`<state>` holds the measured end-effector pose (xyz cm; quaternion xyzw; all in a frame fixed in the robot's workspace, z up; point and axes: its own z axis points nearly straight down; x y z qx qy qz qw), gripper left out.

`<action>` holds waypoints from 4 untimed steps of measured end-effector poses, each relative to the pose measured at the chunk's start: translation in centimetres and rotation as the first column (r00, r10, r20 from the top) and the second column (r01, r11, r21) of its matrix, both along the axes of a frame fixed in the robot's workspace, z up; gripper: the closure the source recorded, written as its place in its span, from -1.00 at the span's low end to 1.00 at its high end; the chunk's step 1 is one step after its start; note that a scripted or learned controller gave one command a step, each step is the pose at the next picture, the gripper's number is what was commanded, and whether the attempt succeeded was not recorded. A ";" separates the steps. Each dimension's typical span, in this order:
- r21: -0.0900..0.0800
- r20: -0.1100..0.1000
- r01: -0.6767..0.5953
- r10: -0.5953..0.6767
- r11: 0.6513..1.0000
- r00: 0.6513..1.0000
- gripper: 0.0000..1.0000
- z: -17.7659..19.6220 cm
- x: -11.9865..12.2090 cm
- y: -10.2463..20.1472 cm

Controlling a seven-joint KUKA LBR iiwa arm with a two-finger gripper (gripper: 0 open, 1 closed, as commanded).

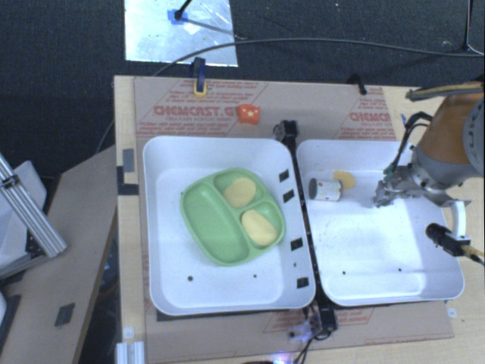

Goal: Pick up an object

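A green divided plate [220, 226] lies in the left bin [174, 294], with a pale yellow piece [242, 192] in its upper small section and another yellow piece [259, 227] in its lower one. In the right bin [379, 279], near the far left corner, lies a small white cylinder [326, 189] on its side, and a little yellow piece [345, 179] rests just behind it. My gripper [381, 197] hangs low over the right bin's upper right part, to the right of the cylinder and apart from it. Nothing shows between its fingers.
An orange object [248, 113] sits on the cardboard behind the left bin. A blue and yellow clamp [199, 76] stands at the board's far edge. A black divider with clips [299, 218] runs between the bins.
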<state>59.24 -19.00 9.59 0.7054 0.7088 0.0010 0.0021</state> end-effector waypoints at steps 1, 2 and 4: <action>-0.001 0.003 0.000 0.000 1.000 1.000 1.00 6.4 0.6 0.2; 0.000 0.001 -0.001 0.001 1.000 1.000 1.00 10.8 0.7 0.1; 0.004 -0.003 -0.005 0.005 1.000 1.000 1.00 12.9 -1.5 11.0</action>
